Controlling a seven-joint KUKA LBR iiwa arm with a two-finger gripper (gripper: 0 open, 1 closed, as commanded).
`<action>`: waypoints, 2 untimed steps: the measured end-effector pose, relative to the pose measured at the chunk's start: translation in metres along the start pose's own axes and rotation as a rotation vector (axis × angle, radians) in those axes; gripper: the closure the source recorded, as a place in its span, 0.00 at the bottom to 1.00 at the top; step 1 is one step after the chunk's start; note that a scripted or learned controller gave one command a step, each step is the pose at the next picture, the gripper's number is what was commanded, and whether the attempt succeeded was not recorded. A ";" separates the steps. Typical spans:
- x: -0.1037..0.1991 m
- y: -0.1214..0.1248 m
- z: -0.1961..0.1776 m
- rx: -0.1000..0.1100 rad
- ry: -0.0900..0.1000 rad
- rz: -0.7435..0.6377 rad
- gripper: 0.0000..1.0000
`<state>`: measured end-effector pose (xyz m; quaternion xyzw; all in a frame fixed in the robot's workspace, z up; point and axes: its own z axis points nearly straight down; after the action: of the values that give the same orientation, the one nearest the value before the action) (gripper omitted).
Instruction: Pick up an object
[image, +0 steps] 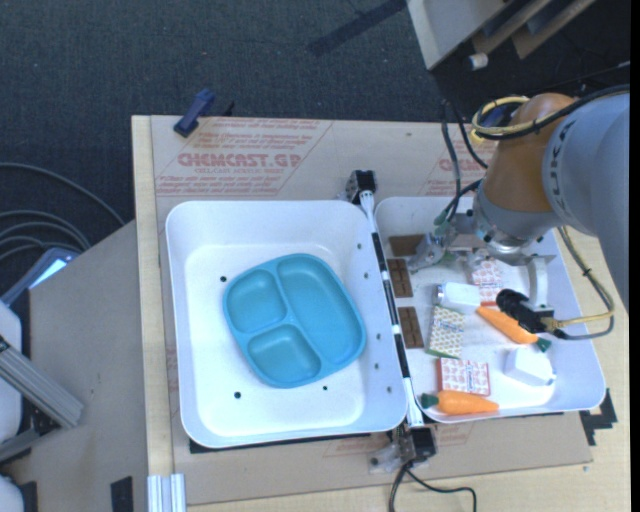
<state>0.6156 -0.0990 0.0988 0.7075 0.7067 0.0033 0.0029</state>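
Where the arm (545, 165) overhangs, right bin (575, 385) contents are hidden.

The grey arm with the orange band (560, 150) is cut off at the 3 o'clock edge and covers the right white bin's (590, 375) 1 o'clock corner. Gripper finger state cannot be determined. Small patterned packets (463, 376) are illegible.

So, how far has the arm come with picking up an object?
Nothing looks picked yet. The grey arm's wrist hangs over the right white bin; its fingers are hidden. The orange carrot-shaped toy and the small white tube lie there. The grasp and lift remain.
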 end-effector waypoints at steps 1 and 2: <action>0.002 0.046 0.018 0.029 0.002 0.003 0.00; -0.049 -0.014 0.014 0.011 0.000 0.000 0.00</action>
<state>0.6021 -0.1480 0.0846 0.7075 0.7067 -0.0007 -0.0007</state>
